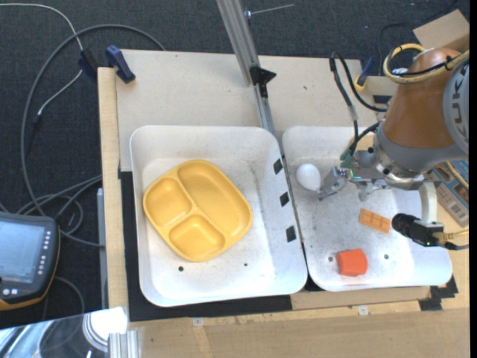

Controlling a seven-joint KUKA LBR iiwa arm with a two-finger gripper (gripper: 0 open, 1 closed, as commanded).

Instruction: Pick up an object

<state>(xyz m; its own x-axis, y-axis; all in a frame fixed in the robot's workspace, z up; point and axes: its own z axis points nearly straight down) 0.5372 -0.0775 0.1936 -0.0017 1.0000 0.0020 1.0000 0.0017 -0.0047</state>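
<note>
I am watching the gripper (350,187) hanging over the right bin (326,263); I cannot tell its state. A white egg (308,176) is lying just at its nine o'clock. An orange block (352,262) is sitting at six o'clock, a tan wafer (375,221) at four. A yellow divided plate (197,209) is resting in the left bin (149,151).

A single camera is sitting high above the bench (186,73), looking down at a slant; it is taking in both white bins (141,200) side by side at middling range; the arm (425,118) is entering from the right, dark floor showing at left.
</note>
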